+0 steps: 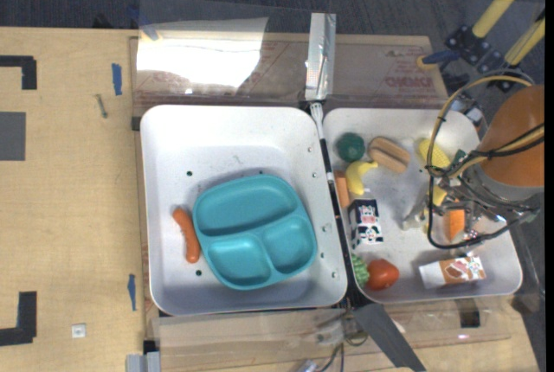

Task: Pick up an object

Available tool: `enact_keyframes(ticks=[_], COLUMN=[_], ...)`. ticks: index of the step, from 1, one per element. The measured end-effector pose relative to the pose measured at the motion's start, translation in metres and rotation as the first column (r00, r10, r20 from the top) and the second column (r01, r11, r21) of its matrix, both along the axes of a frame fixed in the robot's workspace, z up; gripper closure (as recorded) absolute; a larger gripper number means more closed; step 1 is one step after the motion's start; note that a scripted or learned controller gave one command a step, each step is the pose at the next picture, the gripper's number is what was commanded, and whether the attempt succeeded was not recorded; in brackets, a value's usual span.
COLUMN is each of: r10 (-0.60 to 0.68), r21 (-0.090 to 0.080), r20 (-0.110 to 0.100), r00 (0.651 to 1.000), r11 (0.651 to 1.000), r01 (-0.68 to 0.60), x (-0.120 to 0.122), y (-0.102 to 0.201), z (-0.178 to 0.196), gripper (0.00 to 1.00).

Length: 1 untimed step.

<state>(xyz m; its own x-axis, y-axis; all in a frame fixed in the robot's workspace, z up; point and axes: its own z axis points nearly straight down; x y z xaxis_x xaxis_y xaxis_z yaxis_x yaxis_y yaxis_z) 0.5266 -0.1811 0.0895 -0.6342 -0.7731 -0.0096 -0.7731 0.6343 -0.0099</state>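
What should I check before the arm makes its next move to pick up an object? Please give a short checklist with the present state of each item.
1. Gripper is over the right bin: ok.
2. Fingers open or shut: cannot tell, cables hide them.
3. Something already held: cannot tell; an orange piece sits by the gripper.
4. Objects available in the right bin: ok; hot dog, tomato, banana, milk carton, juice carton.
5. Left bin holds the teal divided plate and a sausage, apart from the arm: ok.
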Motion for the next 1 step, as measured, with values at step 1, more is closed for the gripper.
enact_keyframes(ticks=[1], r10=[-0.001], r21=[0.002], r20=[0.012], r00=[1.0], r11=[1.0], r01=[0.001], x=[0.0041], y=[0.0024], z=[0.0129], gripper=[1.0])
